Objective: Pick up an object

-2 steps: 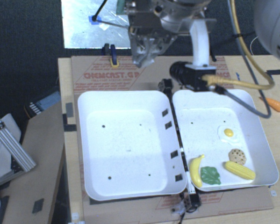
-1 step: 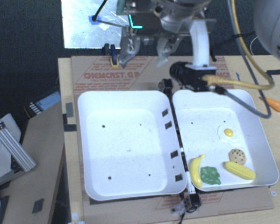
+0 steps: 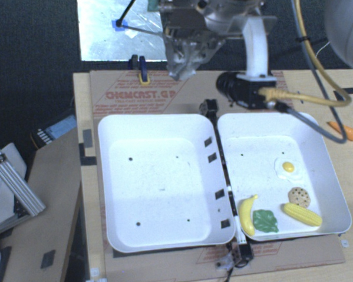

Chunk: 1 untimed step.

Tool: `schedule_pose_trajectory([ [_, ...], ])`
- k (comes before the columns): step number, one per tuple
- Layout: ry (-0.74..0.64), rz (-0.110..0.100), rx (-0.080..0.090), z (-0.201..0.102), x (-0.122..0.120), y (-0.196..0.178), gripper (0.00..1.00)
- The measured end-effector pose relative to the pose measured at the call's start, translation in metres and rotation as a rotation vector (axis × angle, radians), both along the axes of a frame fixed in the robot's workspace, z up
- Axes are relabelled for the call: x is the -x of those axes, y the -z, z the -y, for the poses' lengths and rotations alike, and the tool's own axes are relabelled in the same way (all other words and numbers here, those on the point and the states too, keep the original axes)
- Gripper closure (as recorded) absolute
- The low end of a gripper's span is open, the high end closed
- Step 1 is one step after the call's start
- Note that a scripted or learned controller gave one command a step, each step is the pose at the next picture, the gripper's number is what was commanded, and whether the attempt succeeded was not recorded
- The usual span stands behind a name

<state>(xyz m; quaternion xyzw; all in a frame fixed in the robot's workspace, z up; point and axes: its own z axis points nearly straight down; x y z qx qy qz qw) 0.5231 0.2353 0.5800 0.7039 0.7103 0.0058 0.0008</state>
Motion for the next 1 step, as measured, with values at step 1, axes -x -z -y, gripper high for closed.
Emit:
schedule_pose_trajectory([
  [1,0.005,-0.025,0.014,0.0016,0.0391,0.1846,1.00],
])
